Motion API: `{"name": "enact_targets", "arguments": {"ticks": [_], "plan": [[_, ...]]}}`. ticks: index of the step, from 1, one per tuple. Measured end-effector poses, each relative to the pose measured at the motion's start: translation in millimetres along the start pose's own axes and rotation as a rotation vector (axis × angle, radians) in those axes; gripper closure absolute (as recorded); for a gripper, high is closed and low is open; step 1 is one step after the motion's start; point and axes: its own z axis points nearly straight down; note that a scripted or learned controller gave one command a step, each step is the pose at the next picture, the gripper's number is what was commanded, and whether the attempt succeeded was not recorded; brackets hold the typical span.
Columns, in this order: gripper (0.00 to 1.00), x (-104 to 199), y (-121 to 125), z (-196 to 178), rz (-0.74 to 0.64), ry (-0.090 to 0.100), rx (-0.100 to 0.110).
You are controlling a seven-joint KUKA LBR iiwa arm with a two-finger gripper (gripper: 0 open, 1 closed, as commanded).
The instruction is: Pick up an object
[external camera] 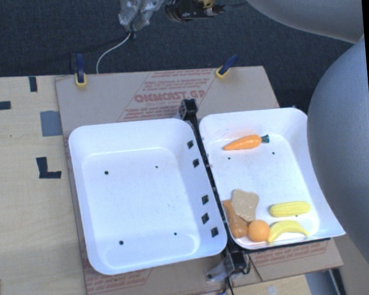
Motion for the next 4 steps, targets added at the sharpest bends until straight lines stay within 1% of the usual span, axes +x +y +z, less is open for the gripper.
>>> {"name": "enact_targets", "arguments": {"ticks": [1, 4], "plan": [[1.0, -6.2, 0.8, -11.2, 0.008, -0.005, -0.001], [1.0, -3.3, 0.6, -39.9, 0.002, -0.008, 0.0]]}}
